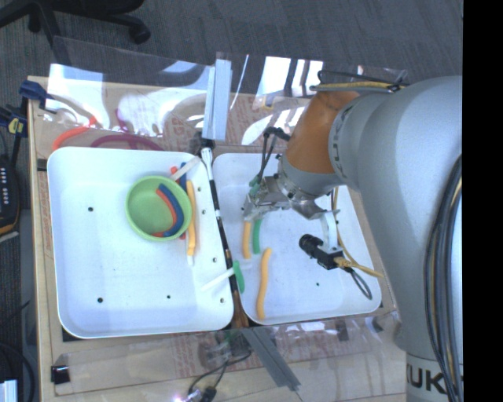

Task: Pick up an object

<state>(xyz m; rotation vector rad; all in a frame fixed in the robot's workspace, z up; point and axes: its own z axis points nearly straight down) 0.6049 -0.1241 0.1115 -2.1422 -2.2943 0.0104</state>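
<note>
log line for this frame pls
arm: over right bin | gripper: low by yellow strip | grasp: unconfirmed | left bin: green bowl

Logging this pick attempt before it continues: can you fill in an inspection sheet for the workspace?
Surface: two white bins side by side, left bin and right bin.
Job's things: green bowl with nested coloured pieces in left bin; orange stick and smaller yellow and green pieces in right bin.
Clutter: red ring behind left bin.
Grippers: gripper low over right bin; finger state unclear.
Cables: yellow cable along the wrist.
Surroundings: grey carpet, chair base.
</note>
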